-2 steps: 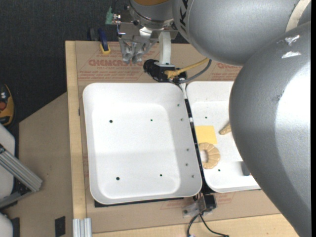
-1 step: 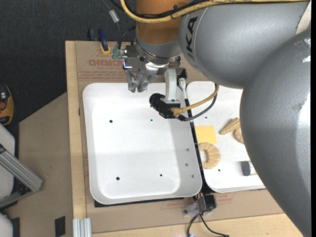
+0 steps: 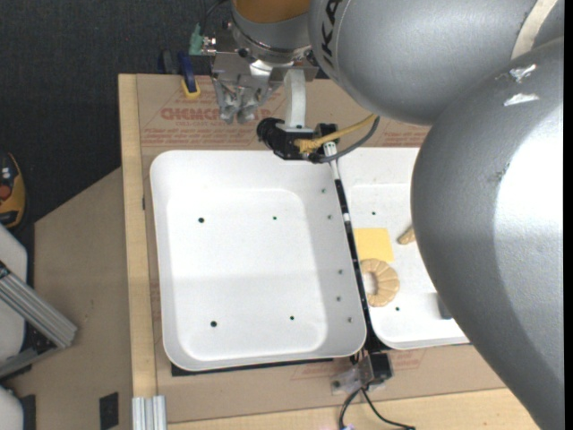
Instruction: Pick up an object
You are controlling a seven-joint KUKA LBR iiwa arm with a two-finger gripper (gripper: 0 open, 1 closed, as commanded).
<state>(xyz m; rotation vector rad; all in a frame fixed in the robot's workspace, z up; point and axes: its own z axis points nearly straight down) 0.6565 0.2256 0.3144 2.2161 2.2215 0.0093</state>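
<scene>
While the gripper (image 3: 239, 113) hangs over the brown bench (image 3: 134, 240), we see its fingers (image 3: 229, 106) pointing down, drawn narrow and close together, with nothing between them. Just below the fingers, nearer to us, runs the far rim of the left bin (image 3: 166, 173), whose white floor bears a few small dark dots. Just to the left of the fingers, a small blue and yellow clamp (image 3: 188, 74) sits at the bench's far edge.

The things we could pick up lie well apart from the fingers, off to their right and nearer the camera, in the right bin (image 3: 394, 330). A flat yellow square (image 3: 372, 243) rests close to the wall shared by the two bins. Touching its near edge, we find a beige ridged ring (image 3: 382, 283). A small tan piece (image 3: 407, 236) shows just right of the square, mostly hidden by the grey arm (image 3: 483, 195), so we cannot tell what it is.
</scene>
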